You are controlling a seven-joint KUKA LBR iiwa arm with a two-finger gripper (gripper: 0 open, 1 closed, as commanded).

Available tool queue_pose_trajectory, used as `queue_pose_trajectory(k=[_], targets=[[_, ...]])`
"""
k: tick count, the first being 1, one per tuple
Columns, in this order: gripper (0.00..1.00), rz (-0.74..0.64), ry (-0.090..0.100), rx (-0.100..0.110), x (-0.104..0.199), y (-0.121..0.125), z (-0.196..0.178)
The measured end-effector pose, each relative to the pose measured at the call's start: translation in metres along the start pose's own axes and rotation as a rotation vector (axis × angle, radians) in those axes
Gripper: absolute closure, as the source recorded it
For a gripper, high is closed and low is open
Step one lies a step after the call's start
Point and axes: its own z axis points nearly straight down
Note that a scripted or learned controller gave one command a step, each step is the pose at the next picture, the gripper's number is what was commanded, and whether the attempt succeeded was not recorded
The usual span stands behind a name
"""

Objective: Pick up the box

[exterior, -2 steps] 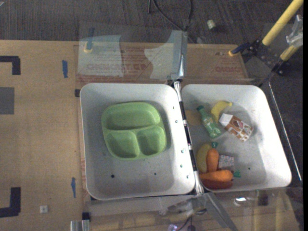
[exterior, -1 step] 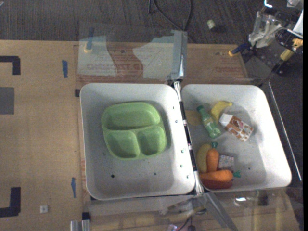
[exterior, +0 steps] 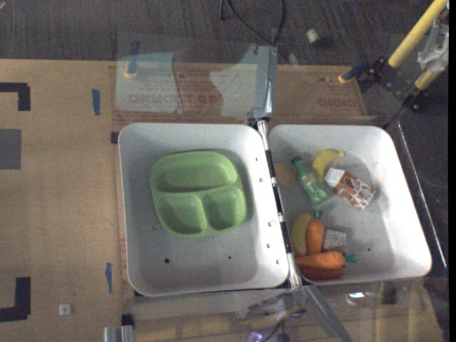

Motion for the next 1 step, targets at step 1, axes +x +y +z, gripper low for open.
queue_pose_trajectory(k=[1], targets=[[1.00, -0.056, 0.001, 0.005, 0.1014, -0.0452, -0.0002]])
